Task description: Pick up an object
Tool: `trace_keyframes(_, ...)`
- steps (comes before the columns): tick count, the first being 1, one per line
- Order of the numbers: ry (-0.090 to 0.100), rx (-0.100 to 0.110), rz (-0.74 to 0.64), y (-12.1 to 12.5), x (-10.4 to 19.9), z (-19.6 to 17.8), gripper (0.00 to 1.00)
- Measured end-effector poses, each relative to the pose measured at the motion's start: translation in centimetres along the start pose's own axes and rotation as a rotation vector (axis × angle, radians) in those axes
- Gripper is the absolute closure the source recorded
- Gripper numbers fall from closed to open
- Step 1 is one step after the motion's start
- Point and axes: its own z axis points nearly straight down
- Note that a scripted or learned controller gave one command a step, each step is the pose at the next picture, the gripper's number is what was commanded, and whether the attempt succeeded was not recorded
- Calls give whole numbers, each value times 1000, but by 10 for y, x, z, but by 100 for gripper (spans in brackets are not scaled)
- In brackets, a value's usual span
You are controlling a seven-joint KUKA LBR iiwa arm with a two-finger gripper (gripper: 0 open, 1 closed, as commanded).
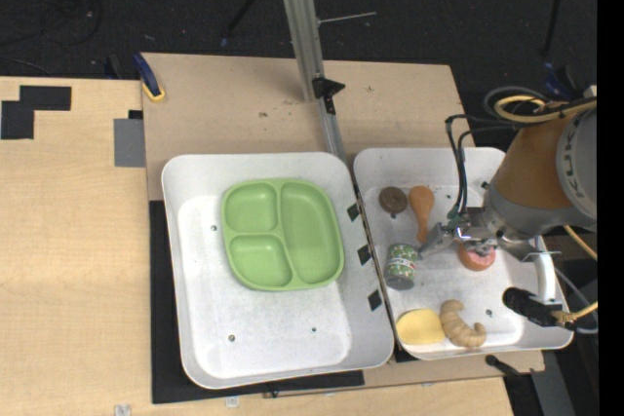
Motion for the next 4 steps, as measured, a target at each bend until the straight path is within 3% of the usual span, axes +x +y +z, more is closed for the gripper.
trace_keyframes(1, -13, -12, 4, 2, -5, -13, 100)
trace_keyframes(2, 3, 6, -4, 3, 3, -61, 100)
trace_keyframes(3, 2, 4, -4, 5, 3, -114, 100)
trace_keyframes(4, 6, 10, -8, 7, 61, -115, 100)
